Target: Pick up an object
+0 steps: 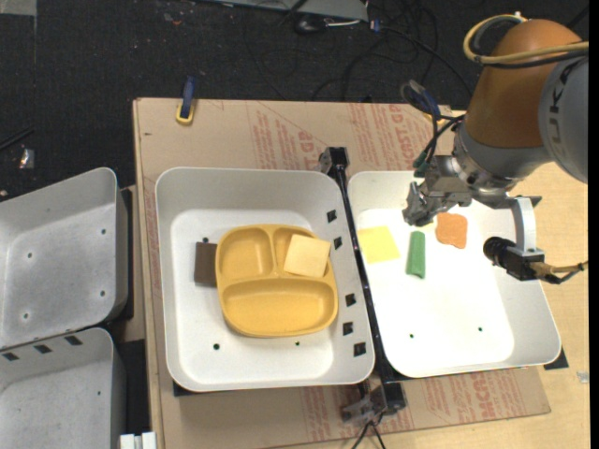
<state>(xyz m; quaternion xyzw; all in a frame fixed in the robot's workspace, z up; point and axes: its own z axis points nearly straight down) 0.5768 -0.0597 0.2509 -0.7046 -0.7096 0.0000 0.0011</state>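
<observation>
Gripper [423,211] low over right bin [487,344], can't tell its state. Orange piece [453,230] just beside it, green block [416,254] below, yellow square [378,244] near the divider. Left bin [187,344]: yellow divided tray [271,307] with pale slab [306,255] in one compartment, brown block [205,263] touching tray's left edge.

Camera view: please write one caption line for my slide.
End effector hovers in the right bin near an orange piece and green block.
</observation>
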